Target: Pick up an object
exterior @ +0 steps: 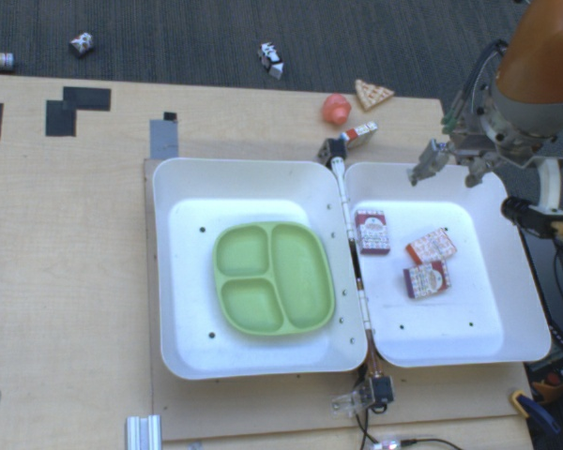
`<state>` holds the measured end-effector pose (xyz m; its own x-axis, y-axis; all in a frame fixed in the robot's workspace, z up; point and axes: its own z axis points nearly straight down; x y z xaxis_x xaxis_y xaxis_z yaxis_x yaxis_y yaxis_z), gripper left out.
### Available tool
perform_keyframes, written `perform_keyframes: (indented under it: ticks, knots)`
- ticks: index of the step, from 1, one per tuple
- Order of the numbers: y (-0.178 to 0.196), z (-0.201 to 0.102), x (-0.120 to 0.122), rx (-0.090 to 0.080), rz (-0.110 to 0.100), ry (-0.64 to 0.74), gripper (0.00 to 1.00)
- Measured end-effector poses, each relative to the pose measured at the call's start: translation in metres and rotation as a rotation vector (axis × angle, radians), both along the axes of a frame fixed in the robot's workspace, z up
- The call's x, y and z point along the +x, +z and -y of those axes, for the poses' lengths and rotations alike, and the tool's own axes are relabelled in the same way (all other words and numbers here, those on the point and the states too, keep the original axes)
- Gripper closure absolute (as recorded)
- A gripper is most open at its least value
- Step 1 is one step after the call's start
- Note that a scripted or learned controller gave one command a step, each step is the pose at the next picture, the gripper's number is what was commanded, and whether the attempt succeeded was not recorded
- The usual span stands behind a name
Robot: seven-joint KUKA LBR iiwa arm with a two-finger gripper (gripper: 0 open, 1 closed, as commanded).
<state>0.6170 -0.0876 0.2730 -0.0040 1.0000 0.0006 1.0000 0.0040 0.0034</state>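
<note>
Bright, even overhead light; glare washes out the white bins (169, 251); soft shadows; slight overall blur.

Reached in from the right side of the bench, grey arm (530, 111) with its orange band (541, 40) bulking large at the upper right. Hung wrist-down over the far right corner of the right bin (516, 340), above its rear rim. Carried the gripper (455, 164) low at the end of the wrist, both fingers (426, 167) spread apart, one toward the bin's middle, the other toward its right edge. Held nothing between them. Stood clear of the bin floor, tips apparently just above the rear wall.
</note>
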Motion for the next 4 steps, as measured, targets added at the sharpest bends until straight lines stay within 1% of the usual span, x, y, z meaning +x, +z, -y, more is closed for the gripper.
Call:
perform_keyframes:
  ticks: [1, 2, 3, 4]
  knots:
    - [-0.137, -0.006, -0.048, 0.000, -0.004, -0.002, 0.00]
    - [-0.183, 0.017, -0.088, -0.006, 0.020, 0.000, 0.00]
    - [-0.171, 0.019, -0.086, -0.010, 0.026, -0.001, 1.00]
    - [-0.171, 0.019, -0.087, -0.009, 0.025, 0.000, 0.00]
